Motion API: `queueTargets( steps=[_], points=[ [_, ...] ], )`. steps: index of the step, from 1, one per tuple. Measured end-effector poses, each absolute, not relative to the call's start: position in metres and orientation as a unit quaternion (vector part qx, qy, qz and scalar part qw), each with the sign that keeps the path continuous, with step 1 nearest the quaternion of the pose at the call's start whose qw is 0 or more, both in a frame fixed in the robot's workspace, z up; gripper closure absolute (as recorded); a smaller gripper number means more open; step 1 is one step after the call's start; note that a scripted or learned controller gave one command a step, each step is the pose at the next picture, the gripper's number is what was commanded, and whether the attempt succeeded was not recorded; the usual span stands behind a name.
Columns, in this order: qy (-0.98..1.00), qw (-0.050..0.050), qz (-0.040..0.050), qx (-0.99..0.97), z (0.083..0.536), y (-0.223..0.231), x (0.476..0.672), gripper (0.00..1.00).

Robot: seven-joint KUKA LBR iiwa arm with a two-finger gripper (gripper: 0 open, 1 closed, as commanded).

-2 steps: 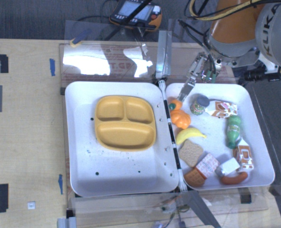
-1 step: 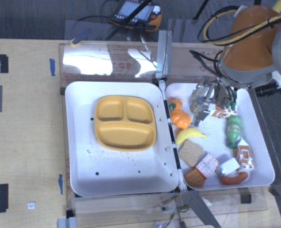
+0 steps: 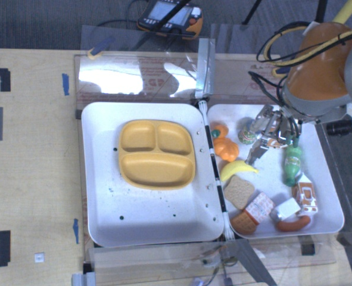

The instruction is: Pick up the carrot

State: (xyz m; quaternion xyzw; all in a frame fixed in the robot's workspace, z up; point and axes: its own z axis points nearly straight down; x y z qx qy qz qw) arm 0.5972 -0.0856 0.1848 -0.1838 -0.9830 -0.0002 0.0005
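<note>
One carrot [image 3: 220, 130] lies just beyond the orange pepper [image 3: 227, 151]; my gripper [image 3: 260, 148], fingers parted and empty, should descend squarely astride it.

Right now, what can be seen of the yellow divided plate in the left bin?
The yellow divided plate looks like smooth plastic, a rounded rectangle with three compartments: two small ones at the far side, one long one at the near side. It lies flat, upright, in the left bin, toward its far half. Nothing sits in it or touches it.
</note>
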Motion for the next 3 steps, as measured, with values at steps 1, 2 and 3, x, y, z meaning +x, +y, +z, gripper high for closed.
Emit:
queueTargets(
  steps=[1,2,3],
  points=[
    [-0.982,0.0,-0.0006,-0.187,0.184,-0.04,0.556,0.0],
    [-0.955,-0.003,-0.0008,-0.298,0.219,-0.015,0.554,0.0],
    [-0.958,-0.003,-0.0002,-0.285,0.184,-0.085,0.578,0.0]
  ],
)
